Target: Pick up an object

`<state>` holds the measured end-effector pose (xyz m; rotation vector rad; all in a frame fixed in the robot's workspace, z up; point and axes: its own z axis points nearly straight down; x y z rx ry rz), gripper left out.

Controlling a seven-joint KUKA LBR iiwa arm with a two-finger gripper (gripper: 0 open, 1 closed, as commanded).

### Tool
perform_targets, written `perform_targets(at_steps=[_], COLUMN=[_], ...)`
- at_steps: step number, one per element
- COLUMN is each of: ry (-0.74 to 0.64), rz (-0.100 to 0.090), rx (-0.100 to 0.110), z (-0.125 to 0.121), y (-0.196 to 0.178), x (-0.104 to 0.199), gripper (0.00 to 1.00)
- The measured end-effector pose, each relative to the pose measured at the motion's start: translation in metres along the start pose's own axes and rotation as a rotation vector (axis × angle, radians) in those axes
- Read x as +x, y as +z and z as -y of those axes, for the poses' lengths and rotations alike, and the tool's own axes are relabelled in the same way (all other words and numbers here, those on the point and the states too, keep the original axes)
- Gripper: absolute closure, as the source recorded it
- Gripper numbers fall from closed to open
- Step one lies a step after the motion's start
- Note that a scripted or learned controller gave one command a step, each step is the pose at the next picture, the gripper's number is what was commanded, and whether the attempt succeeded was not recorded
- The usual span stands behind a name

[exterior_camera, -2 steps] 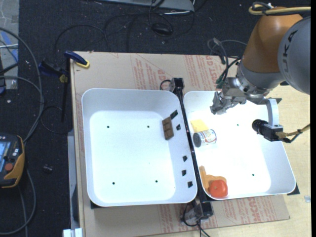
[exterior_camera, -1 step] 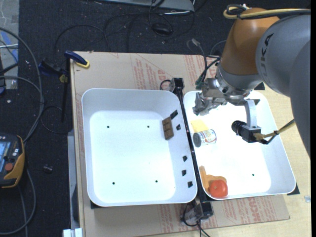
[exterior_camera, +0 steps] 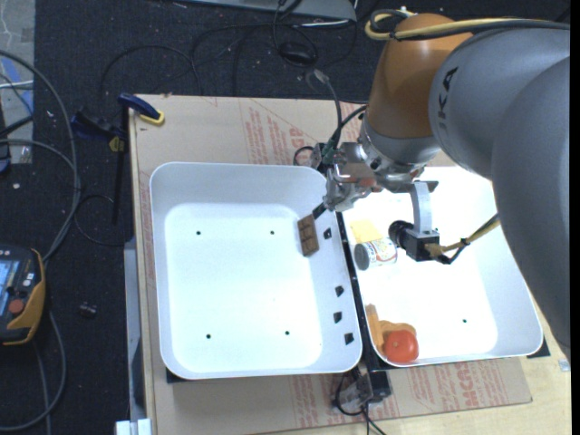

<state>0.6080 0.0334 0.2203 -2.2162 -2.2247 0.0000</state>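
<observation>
Arm [exterior_camera: 471, 80] over right bin [exterior_camera: 507, 324]; left bin [exterior_camera: 172, 243] beside it. Gripper [exterior_camera: 319, 220] at the divider, possibly pinching a brown block [exterior_camera: 308, 236], grip unclear. Can [exterior_camera: 376, 253], tomato [exterior_camera: 401, 344] in right bin

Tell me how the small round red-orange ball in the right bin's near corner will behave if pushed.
The small round red-orange ball looks smooth and rounded, so it would probably roll rather than slide. It sits against the right white bin's sloped corner wall beside an orange piece, which may stop it or send it rolling back. It seems light.
</observation>
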Motion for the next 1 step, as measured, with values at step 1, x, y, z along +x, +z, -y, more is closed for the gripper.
perform_targets(at_steps=[1], ry=[-0.001], rz=[0.0], rx=[-0.002], z=[-0.0103], y=[-0.0139], x=[0.0502], gripper=[1.0])
